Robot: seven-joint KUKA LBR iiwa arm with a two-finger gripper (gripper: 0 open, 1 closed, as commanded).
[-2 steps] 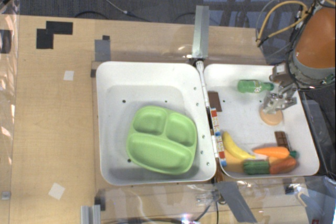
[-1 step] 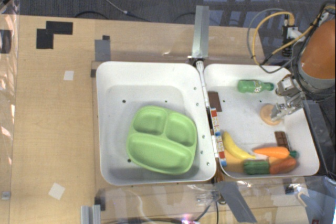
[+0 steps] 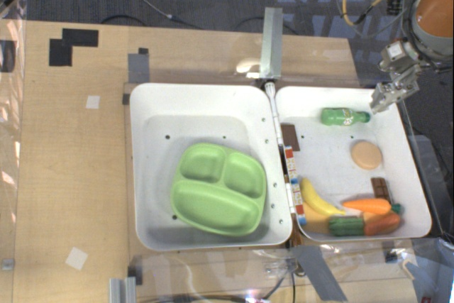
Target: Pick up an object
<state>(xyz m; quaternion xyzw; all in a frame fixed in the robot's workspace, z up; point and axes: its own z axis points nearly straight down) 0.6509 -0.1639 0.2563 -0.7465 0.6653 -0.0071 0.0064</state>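
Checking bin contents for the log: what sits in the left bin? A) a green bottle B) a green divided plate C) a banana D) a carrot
B: the green divided plate lies alone in the left bin, while the banana, green bottle and carrot are all in the right bin.

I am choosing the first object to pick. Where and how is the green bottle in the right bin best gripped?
Probably across the middle of the green bottle, coming down from above. It lies on its side along the far wall of the right bin, so its narrow round body suits fingers closing across it. White floor is free on its near side, and the gripper is just to its right.
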